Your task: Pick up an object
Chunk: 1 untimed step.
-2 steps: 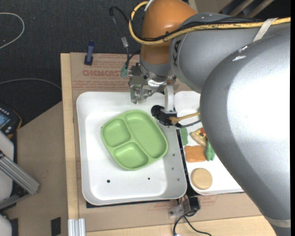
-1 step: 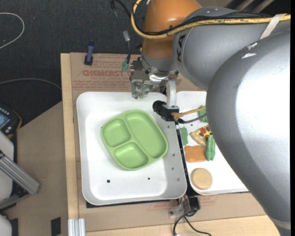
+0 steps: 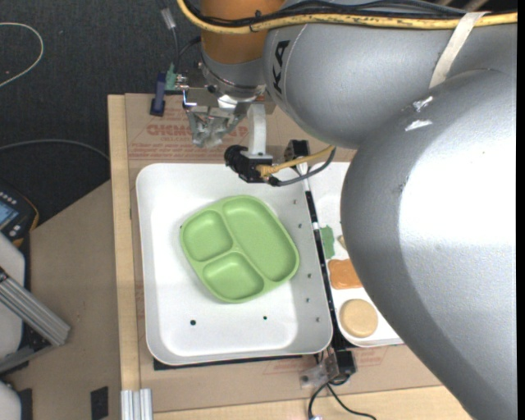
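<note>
Light-green three-compartment plastic plate (image 3: 239,248) lies flat in left white bin (image 3: 160,246). Jaws (image 3: 212,131) above bin's far edge; state unclear, can't tell.

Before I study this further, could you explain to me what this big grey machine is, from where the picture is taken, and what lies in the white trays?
The big grey shape with an orange band is a robot arm. It reaches in from the right of the picture. The one camera is fixed above the bench and looks down at a slant.

At the arm's end is its claw, the metal part that grasps things. It hangs above the brown bench surface, just beyond the far edge of the left shallow white bin. I cannot tell whether it is open or shut, and I see nothing in it.

In the left bin lies a light green plastic plate with three compartments. In the right white bin, mostly hidden by the arm, lie a small green piece, an orange block and a round tan object.
</note>
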Each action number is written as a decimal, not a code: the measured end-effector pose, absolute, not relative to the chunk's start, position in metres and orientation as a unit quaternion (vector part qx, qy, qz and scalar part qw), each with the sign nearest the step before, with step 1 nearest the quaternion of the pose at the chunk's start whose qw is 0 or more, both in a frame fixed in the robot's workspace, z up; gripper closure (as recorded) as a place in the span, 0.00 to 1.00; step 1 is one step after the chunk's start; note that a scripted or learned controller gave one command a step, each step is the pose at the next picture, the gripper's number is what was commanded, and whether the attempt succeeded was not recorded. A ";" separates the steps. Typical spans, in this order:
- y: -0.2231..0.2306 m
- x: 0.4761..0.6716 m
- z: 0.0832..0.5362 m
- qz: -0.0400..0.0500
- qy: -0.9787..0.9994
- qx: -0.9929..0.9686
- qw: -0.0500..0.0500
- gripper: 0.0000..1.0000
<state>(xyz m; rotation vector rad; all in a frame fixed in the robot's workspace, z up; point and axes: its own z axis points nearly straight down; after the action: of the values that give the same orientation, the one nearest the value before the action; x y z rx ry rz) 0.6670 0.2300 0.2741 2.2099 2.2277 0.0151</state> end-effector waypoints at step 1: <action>0.161 0.657 0.272 -0.002 0.705 0.709 0.000 1.00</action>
<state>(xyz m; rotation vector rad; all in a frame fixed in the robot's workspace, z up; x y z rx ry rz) 0.6568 0.1613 0.2718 2.2285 2.2158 -0.0057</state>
